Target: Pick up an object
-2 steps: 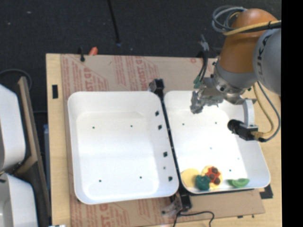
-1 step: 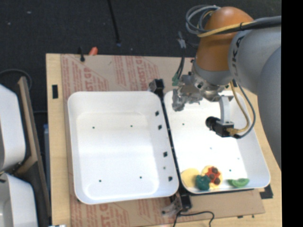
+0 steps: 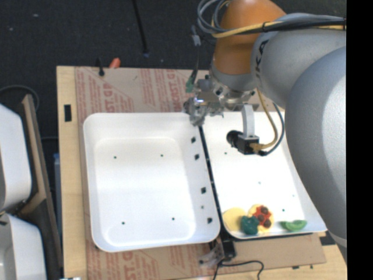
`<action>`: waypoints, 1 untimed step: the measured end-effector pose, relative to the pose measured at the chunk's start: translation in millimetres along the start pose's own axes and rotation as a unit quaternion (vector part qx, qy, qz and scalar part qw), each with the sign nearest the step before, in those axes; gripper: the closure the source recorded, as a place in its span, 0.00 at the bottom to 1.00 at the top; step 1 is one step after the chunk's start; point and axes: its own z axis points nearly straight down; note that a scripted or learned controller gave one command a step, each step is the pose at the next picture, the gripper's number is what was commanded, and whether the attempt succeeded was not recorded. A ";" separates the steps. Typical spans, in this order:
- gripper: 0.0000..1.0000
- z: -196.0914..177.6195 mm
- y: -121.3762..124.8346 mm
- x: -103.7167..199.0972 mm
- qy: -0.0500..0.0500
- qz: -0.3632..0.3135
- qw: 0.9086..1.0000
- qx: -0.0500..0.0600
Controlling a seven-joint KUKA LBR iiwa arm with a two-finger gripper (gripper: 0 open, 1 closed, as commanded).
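Though the gripper [image 3: 200, 111] is unreadable, open or closed, the objects [image 3: 252, 220] look yellow, teal, perhaps red.

The arm [image 3: 315, 80] is big, round and smooth grey. An orange band [image 3: 245, 16] shines above the wrist. Thin grey cables [image 3: 208, 9] loop beside it. The small tool [image 3: 200, 107] is silver metal.
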 end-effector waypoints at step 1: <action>1.00 5.8 18.3 37.2 0.000 0.001 1.000 0.000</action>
